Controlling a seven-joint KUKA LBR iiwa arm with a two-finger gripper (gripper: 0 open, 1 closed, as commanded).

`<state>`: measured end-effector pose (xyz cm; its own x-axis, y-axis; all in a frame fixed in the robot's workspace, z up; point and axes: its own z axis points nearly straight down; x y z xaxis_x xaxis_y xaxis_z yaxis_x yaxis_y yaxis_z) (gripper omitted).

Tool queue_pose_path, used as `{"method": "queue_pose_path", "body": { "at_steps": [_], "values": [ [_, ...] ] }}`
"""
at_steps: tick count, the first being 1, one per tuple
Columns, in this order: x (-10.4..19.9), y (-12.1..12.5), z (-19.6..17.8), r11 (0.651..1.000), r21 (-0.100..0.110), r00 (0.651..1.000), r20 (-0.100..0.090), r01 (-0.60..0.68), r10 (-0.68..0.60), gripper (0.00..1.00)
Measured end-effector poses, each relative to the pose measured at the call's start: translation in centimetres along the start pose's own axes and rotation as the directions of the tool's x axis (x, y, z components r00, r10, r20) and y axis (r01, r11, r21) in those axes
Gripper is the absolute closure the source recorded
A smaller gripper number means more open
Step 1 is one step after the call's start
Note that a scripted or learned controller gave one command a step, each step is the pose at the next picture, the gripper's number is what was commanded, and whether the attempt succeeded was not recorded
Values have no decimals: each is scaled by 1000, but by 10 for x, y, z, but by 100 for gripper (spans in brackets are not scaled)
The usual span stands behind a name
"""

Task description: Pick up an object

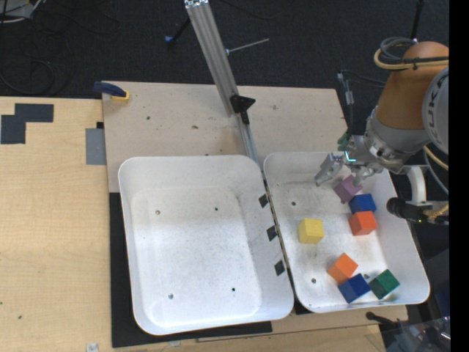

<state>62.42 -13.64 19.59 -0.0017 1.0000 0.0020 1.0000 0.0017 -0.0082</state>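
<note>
One gripper above purple block, R bin.

Two bins sit side by side on the bench, the left bin beside the right bin. In the right bin, one cube lies toward the left wall. Three cubes cluster at the far right and three blocks at the near right corner.

No text, label, brand, number or sign can be read anywhere.
</note>
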Motion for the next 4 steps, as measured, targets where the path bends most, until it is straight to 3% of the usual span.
{"method": "queue_pose_path", "body": {
  "at_steps": [1,3,4],
  "values": [
    [0,1,-3,1000,-5,1000,1,1,-1,0],
    [-8,7,106,1000,0,1000,1,-2,2,0],
    [-8,7,106,1000,-4,1000,1,-4,4,0]
  ]
}}
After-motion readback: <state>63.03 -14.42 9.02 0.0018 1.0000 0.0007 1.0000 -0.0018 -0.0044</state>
